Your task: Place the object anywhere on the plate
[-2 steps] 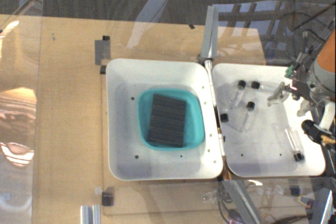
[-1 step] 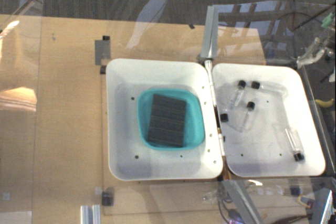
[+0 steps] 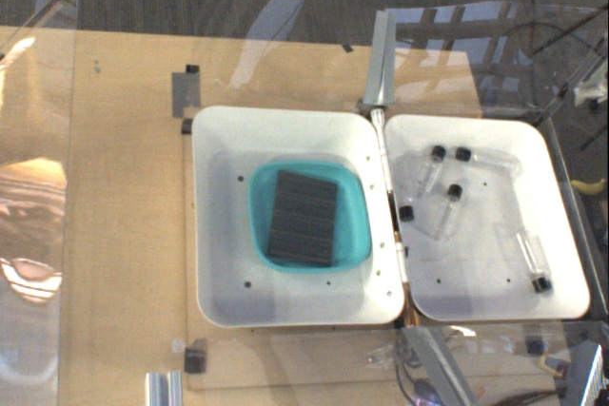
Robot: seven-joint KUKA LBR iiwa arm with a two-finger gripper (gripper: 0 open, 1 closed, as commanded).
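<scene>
Gripper opening and load are two things we cannot tell, so we take the side from which the arm reaches in as our reference for places.

We see a dark grey ribbed block (image 3: 304, 218) lying flat on the teal plate (image 3: 262, 204), its long side running away from the camera and tilted slightly. It sits near the plate's middle, with teal showing all around it, and wholly inside the plate's rim. The plate rests on the floor of the left bin (image 3: 205, 204), the one farther from the arm's side. It lies roughly central there, and white floor shows on every side of it.

Between the two bins we see a narrow seam where their rims meet. A grey metal bar (image 3: 379, 62) runs away from that seam toward the far edge of the bench.

The right bin (image 3: 563, 204), the one nearer the arm's side, holds several small clear vials with black caps. Two capped vials (image 3: 438, 152) lie close together near its far edge. A third vial (image 3: 447, 204) lies just nearer the camera than those two. A loose black piece (image 3: 406, 213) lies beside the bin wall next to the seam; we cannot tell whether it is a cap alone. Another vial (image 3: 533, 261) lies well apart from the rest, toward the near corner on the arm's side, with its black cap pointing toward the camera.

Both bins stand on a wooden bench (image 3: 114, 204). Two small dark blocks (image 3: 191, 71) sit on it just beyond the left bin's outer corners.
</scene>
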